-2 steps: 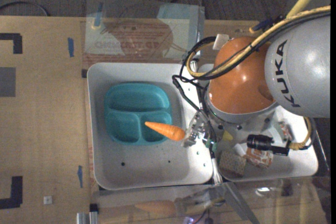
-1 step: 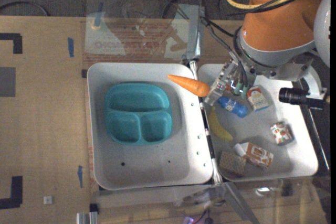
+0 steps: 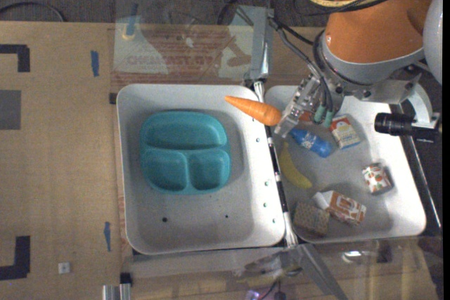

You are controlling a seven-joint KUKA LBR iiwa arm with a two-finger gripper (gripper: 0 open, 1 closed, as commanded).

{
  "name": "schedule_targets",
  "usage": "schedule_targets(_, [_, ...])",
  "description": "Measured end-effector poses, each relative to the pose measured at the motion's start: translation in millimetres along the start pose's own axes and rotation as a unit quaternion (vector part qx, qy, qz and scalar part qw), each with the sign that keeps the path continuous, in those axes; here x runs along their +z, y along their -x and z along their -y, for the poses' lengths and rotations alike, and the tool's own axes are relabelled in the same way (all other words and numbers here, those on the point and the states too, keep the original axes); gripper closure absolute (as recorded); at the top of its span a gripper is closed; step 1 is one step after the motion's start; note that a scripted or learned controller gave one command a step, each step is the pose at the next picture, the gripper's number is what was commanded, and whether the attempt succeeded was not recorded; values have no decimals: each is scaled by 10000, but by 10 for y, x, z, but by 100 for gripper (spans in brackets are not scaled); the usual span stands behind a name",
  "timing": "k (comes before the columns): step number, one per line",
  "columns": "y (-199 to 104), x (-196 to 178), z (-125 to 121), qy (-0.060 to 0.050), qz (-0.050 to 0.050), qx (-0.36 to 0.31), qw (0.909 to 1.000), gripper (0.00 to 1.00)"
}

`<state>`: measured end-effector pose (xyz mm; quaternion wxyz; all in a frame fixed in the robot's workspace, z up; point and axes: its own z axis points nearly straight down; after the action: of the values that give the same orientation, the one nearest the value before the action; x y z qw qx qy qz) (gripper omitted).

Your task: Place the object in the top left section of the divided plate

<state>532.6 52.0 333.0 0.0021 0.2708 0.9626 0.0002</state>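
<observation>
No text reads clearly. Clear sheet [image 3: 184,53] behind the bins: faint reddish print, blurred, illegible. Small cartons in the right bin — red-and-white one [image 3: 344,132], another [image 3: 377,178], orange one [image 3: 346,206] — carry printed faces, too small to read. Blue bottle [image 3: 313,142]: label unreadable.

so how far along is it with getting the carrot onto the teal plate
Done: the carrot looks lifted out of the right bin, its thick end at the gripper. In hand: it hangs above the divider between the bins, tip pointing toward the left bin. Left: carry it over the divided plate, whose sections all look bare, and set it in the top left section.
</observation>
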Motion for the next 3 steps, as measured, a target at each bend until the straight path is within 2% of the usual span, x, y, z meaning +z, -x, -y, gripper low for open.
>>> schedule_targets(1, [-506, 497, -647, -7, -30, -1185, 9930, 100])
schedule_targets(2, [-487, 411, -663, 4, -22, -1175, 9931, 100])
schedule_targets(3, [-486, 410, -662, 5, -22, -1173, 9931, 0])
